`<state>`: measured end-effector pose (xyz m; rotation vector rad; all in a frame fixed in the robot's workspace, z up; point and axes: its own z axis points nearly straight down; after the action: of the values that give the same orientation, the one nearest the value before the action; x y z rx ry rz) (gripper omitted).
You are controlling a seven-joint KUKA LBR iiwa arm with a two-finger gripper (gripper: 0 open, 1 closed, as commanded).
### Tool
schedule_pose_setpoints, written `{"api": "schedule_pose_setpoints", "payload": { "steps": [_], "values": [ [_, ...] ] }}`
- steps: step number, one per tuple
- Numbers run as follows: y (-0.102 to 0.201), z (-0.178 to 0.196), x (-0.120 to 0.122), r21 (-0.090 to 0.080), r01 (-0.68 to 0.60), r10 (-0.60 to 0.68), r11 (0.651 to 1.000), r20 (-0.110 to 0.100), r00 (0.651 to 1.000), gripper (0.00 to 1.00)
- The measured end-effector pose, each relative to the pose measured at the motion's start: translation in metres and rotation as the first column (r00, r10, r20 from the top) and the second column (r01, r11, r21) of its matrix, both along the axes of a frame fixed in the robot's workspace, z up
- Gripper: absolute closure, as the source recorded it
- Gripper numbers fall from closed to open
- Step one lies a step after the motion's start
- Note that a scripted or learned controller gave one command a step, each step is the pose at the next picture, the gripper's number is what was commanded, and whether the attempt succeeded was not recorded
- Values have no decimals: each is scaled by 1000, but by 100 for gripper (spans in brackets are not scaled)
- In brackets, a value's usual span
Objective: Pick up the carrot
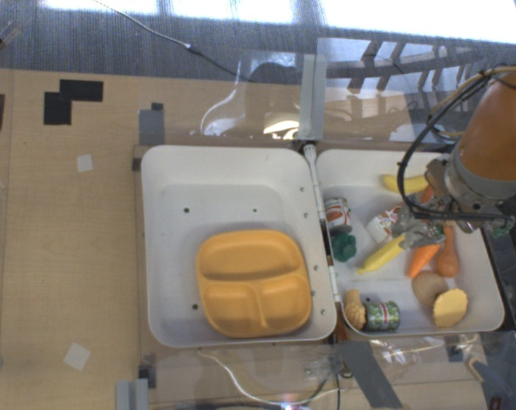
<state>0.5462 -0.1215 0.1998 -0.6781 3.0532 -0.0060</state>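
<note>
Cans (382, 315) with unreadable labels near carrot (422, 259)

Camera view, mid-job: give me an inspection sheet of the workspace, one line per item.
Surface: wooden bench bearing two white bins; left bin, right bin.
Job's things: carrot lies in the right bin, just under the pincer.
Clutter: yellow divided tray in the left bin; in the right bin a banana, two small cans, a green item, a yellow stick-shaped piece, a potato-like item and other toy foods.
Grippers: pincer low over the carrot; finger state cannot be told.
Cables: black cables loop along the arm; a thin dark wire crosses the floor beyond the bench.
Surroundings: black markers on the bench top; grey floor behind.
</note>
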Motion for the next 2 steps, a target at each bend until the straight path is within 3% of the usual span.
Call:
{"api": "schedule_pose_setpoints", "payload": {
  "steps": [1, 2],
  "values": [
    [-27, 79, -30, -9, -583, 583, 813, -4, 813, 100],
    [-67, 35, 11, -4, -773, 773, 635, -9, 635, 100]
  ]
}}
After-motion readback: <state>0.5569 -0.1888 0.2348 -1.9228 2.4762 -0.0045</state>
